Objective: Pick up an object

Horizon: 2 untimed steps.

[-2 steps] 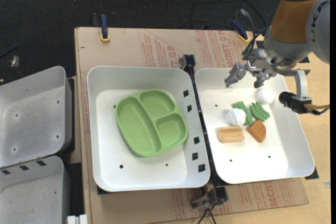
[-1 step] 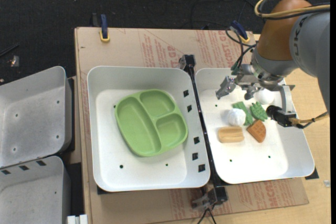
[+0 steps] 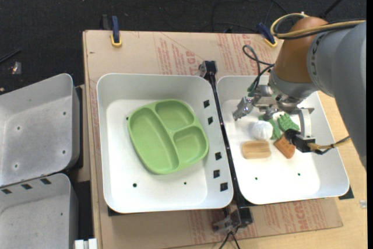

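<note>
1. Fingers of the gripper (image 3: 263,112): the slanted overhead camera view hides their tips under the wrist body. Whether they are parted or clenched cannot be told, and nothing is seen held between them.
2. The gripper sits low over the right bin (image 3: 291,194), in its 12 o'clock half. The arm (image 3: 341,55) enters from 3 o'clock.
3. White rounded lump (image 3: 260,129): it lies just at 6 o'clock of the gripper. Whether the two touch cannot be told. Being closest, it is judged the likeliest thing to be picked, and it rests on the bin floor, not yet lifted.
4. Green item (image 3: 287,124): it lies at 3 o'clock of the lump, partly covered by the gripper, and its kind is unclear.
5. Tan block (image 3: 256,150): it lies flat at 6 o'clock of the lump. An orange-brown block (image 3: 284,148) lies near it at its 3 o'clock, slightly apart.
6. Left bin (image 3: 116,125): it holds a green divided plate (image 3: 168,136) lying flat, well apart from the gripper. A broad, shallow plate probably suits a pinch grasp poorly, so the small clustered pieces are the better candidates.
7. Counter (image 3: 151,49): it carries both bins side by side. A blue clamp (image 3: 115,32) at the 12 o'clock edge presumably holds its board in place.
</note>
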{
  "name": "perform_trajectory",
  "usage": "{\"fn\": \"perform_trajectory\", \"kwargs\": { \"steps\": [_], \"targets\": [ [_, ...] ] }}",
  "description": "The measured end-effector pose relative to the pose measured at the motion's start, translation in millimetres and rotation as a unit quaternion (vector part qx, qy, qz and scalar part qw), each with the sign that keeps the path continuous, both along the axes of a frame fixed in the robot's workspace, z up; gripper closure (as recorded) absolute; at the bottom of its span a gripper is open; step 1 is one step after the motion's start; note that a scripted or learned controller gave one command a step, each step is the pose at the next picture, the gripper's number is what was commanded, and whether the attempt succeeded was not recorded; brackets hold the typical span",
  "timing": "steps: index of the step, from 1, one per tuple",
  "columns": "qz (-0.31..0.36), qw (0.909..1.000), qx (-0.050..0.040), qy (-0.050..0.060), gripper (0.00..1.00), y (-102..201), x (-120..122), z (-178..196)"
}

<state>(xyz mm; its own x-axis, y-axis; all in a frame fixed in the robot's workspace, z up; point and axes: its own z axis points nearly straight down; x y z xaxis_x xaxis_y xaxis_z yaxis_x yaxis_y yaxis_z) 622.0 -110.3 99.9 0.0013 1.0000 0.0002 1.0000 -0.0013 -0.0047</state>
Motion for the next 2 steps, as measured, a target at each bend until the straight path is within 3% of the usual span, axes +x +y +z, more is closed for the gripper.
{"fn": "perform_trajectory", "kwargs": {
  "steps": [1,2],
  "targets": [
    [0.0,1.0,-0.0012,-0.006,0.0,-0.3,2.6,-3.2],
    [0.0,1.0,-0.0015,-0.007,1.0,-0.4,3.1,7.0]
  ]
}}
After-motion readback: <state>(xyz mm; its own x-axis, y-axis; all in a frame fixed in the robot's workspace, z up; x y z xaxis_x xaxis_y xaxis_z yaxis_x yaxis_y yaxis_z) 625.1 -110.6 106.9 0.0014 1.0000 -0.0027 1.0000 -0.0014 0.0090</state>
